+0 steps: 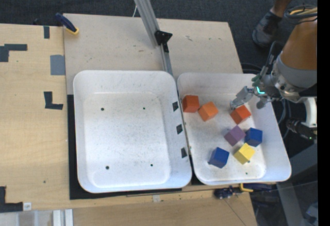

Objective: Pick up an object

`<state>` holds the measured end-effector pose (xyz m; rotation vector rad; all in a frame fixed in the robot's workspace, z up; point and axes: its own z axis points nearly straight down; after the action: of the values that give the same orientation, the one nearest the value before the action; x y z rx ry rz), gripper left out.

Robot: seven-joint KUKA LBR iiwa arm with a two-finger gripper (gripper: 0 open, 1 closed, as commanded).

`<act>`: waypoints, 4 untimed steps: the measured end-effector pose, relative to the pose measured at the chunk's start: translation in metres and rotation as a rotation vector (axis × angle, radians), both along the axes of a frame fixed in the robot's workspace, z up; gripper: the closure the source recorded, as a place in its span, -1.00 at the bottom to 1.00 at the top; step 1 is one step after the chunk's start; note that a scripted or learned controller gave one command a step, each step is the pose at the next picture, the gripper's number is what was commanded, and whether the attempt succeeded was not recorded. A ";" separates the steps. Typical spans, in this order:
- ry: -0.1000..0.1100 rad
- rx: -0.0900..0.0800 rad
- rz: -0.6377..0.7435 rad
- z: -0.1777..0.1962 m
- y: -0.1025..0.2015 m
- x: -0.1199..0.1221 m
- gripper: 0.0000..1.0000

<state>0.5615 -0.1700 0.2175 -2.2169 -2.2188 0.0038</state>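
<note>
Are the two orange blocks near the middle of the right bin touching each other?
Cannot tell. In the camera view the darker orange block and the lighter orange block meet corner to corner, with no plain gap or contact showing between them.

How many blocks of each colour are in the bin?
Orange blocks: 3
Blue blocks: 2
Purple block: 1
Yellow block: 1
Total: 7, all in the right bin.
</note>
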 end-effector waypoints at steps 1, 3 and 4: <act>-0.004 -0.001 0.001 0.002 0.000 0.001 -1.00; -0.022 -0.009 0.000 -0.097 0.004 0.006 -1.00; -0.028 -0.011 0.000 -0.103 0.002 0.010 -1.00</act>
<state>0.5710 -0.1676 0.1148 -2.2359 -2.2384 -0.0146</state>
